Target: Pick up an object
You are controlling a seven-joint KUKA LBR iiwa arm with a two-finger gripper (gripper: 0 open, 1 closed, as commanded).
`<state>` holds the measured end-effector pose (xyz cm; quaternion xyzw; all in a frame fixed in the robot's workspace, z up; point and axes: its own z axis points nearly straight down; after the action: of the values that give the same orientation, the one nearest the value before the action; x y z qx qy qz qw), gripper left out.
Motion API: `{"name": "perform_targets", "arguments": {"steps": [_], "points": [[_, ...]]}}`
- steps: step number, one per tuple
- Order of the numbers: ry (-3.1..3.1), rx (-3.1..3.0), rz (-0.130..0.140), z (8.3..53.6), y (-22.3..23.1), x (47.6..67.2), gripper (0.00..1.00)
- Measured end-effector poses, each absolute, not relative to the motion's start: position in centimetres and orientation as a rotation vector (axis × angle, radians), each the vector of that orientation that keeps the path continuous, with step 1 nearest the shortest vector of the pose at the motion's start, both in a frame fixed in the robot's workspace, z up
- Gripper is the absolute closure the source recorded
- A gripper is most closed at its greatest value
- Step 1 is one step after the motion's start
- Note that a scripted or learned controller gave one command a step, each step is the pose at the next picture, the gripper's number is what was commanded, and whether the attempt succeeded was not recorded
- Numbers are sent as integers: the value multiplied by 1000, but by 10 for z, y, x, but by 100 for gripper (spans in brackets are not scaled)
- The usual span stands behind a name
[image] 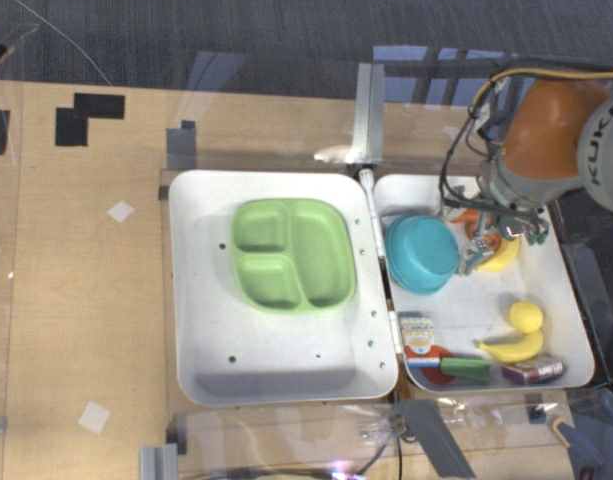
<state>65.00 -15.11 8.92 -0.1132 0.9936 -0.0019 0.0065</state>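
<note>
Right bin [576,308]: gripper [483,246] low at the far end, beside the blue bowl [423,253]. Cannot tell whether it is open or closed. A yellow, curved item [502,258], partly hidden, lies right against it; grip unconfirmed. Nearer: lemon [526,316], banana [516,347]. Left bin [196,368] holds a green divided plate [291,254].

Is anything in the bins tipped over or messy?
Yes. The blue bowl in the right bin lies tipped on its side against the wall between the bins. The green tray sits flat in the left bin.
</note>
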Motion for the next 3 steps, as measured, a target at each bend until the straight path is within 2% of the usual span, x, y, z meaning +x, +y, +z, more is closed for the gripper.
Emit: {"name": "perform_targets", "arguments": {"steps": [1,2,3], "points": [[3126,-162,-3,88,-126,650,0],[3117,-281,-4,99,-124,672,0],[3130,-43,-6,89,-188,595,0]]}}
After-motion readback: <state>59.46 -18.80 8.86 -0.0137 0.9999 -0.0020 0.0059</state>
